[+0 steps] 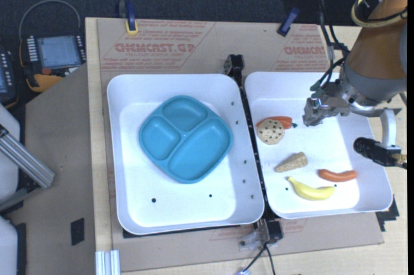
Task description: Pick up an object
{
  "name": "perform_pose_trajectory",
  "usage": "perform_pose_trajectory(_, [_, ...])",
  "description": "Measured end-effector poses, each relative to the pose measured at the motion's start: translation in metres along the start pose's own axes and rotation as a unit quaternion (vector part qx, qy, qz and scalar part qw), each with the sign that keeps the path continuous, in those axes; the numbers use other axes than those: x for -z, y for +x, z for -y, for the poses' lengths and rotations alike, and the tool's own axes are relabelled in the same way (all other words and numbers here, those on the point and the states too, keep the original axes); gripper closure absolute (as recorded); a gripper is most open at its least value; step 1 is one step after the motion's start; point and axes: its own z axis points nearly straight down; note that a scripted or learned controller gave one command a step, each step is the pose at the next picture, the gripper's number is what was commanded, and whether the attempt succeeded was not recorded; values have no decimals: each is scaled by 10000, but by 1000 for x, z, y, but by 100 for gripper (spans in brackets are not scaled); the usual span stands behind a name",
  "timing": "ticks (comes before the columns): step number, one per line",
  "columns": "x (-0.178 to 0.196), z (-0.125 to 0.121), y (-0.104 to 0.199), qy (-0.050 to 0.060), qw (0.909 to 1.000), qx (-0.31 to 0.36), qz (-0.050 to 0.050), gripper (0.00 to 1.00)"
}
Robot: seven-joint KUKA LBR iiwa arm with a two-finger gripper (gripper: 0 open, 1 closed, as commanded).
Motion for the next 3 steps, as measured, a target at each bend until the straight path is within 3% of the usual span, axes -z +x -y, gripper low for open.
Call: perform_pose_trajectory(3, [4,-57,162,0,10000,1,-7,100])
